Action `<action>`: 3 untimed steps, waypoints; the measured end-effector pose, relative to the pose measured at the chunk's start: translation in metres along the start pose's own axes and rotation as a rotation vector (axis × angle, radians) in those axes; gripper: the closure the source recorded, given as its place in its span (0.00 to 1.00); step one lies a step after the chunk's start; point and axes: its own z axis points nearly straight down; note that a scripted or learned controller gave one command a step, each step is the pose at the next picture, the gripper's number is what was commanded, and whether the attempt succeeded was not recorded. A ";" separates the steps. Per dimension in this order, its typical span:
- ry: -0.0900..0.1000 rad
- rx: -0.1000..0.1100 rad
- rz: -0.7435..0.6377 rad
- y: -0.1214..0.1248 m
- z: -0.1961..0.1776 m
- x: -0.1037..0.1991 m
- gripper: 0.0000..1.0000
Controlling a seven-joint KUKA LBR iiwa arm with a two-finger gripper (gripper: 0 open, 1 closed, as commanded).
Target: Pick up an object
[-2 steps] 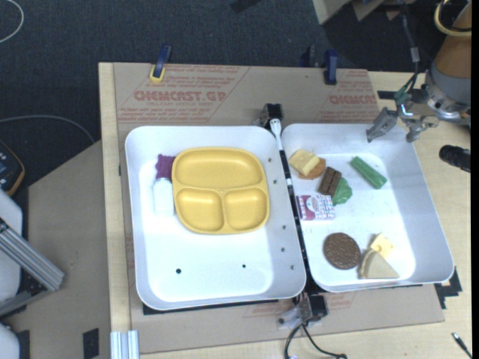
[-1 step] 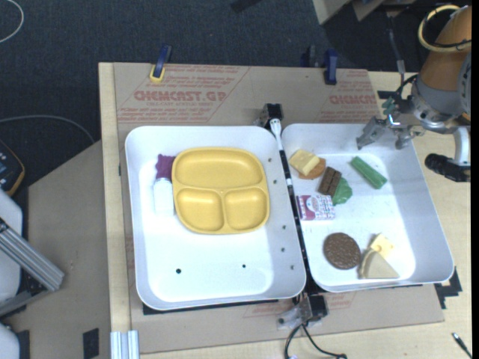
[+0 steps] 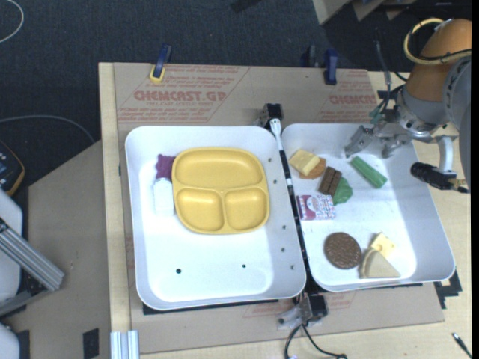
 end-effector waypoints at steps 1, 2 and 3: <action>-0.017 -0.016 -0.002 0.001 -0.011 -0.003 1.00; -0.021 -0.021 0.002 0.007 -0.066 0.007 1.00; -0.021 -0.023 0.002 0.014 -0.125 0.016 1.00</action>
